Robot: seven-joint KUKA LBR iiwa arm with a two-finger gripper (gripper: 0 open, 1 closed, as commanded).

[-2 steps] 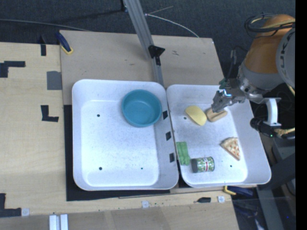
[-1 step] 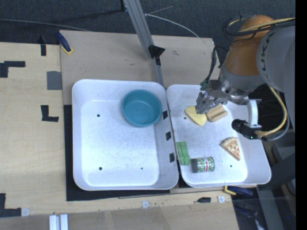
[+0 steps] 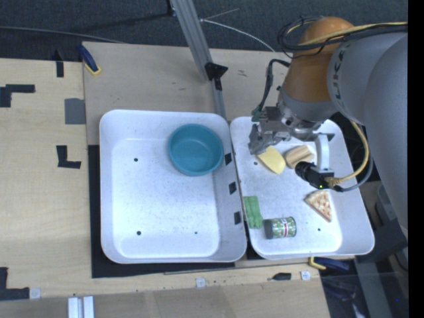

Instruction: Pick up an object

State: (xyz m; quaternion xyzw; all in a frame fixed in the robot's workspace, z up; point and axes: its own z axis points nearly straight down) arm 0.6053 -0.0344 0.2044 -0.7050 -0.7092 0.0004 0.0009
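While the gripper (image 3: 264, 144) hangs low over the far end of the right bin (image 3: 351, 240), just beside a pale yellow wedge (image 3: 271, 159) that looks like its likeliest target, the camera view gives no way to tell whether it is released or clenched, and nothing is seen held. A clean pick would likely mean centring over the wedge and descending straight, clear of the tan piece (image 3: 298, 155) beside it (the blue bowl (image 3: 195, 149) sits well apart in the left bin (image 3: 126, 244)). Wrist housing and cabling mask the tool's tip and any contact with the wedge, while the small can (image 3: 280, 228), green strip (image 3: 252, 211) and pizza-like slice (image 3: 320, 205) lie nearer the camera.
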